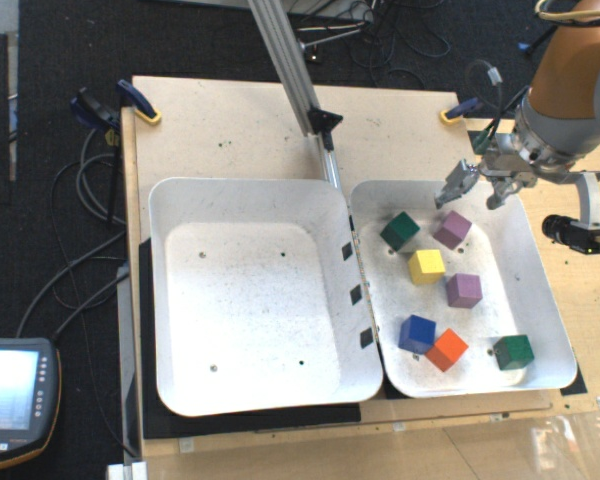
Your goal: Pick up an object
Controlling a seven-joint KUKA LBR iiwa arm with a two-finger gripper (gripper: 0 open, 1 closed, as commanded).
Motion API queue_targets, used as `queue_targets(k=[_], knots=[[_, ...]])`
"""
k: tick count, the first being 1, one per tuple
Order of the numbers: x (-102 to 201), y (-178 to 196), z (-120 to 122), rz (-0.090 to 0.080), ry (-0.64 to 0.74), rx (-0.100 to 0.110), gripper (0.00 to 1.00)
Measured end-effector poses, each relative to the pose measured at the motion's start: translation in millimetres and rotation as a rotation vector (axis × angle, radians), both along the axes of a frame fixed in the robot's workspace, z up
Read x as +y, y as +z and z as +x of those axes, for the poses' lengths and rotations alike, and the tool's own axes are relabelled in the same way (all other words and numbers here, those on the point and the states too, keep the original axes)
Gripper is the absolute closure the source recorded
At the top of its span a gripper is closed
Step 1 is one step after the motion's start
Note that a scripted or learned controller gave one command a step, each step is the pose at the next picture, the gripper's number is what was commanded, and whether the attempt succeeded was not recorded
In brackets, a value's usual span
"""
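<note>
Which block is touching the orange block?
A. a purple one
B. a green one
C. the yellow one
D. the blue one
D: the blue block sits right against the orange block near the front of the right bin, while the other blocks lie apart from it.

A grey robot arm with an orange band above its wrist reaches in from the right. Its two-finger metal gripper points downward, jaws spread apart, holding nothing.
</note>
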State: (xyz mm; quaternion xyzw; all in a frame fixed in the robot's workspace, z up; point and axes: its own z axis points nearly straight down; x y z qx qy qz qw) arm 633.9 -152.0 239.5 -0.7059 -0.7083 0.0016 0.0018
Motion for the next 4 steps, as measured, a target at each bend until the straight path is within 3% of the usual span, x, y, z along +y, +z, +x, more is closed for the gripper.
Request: queue_targets(k=[2, 3, 4], knots=[[-8.4, -93.0, -5.3, 0.0, -0.004, -0.002, 0.0], [-8.6, -79.8, -3.9, -0.002, -0.003, -0.008, 1.0], [-11.1, -26.8, -12.5, -0.003, -0.004, -0.011, 1.0]])
